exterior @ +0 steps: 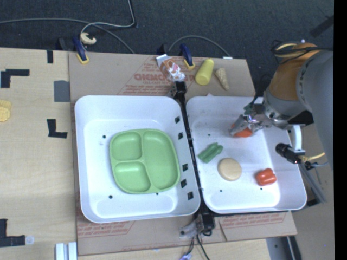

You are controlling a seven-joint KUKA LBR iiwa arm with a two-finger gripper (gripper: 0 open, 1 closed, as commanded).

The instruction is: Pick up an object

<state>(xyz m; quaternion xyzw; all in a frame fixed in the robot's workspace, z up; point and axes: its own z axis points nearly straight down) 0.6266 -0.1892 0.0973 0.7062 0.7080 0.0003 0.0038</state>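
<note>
In the right bin (pixel 217 199) lie a green bean pod (pixel 210 152), a round beige bun (pixel 230 169), a red pepper-like piece (pixel 265 176) and an orange-red piece (pixel 243 132). My gripper (pixel 242 126) is low in the bin's upper right part, directly over the orange-red piece, whose end sticks out below the fingers. The grey arm with its orange band (pixel 287 75) comes in from the right.
The left bin (pixel 92 118) holds a green divided plate (pixel 144 160). Behind the bins on the cardboard lie a yellow cylinder (pixel 204 72), a tan cone (pixel 222 78) and a small packet (pixel 171 67). Cables run along the back.
</note>
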